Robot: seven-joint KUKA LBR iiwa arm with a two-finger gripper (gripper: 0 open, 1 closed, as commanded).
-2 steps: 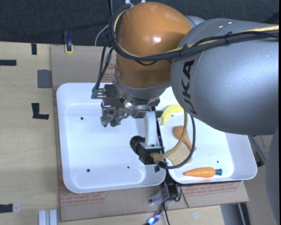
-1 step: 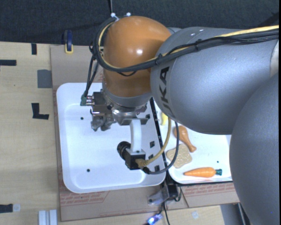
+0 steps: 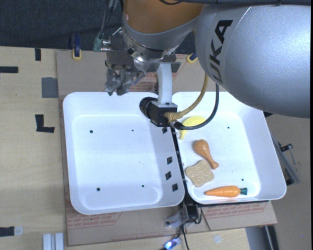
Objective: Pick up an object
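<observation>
Four toy foods lie in the right bin point(image 3: 261, 139). A yellow piece point(image 3: 192, 122) sits near its back left corner, partly behind a cable. A brown drumstick point(image 3: 205, 152) lies in the middle, a slice of bread point(image 3: 199, 174) is just in front of it, and an orange carrot point(image 3: 225, 191) rests along the front wall. My gripper point(image 3: 118, 83) hangs over the back rim of the left bin point(image 3: 75, 155), well to the left of all the food. I see nothing in it.
The grey arm and its orange band cover the upper right of the view. A white bracket with a black fitting point(image 3: 157, 112) and a yellow cable hangs over the divide between the bins. Cardboard lies under both bins.
</observation>
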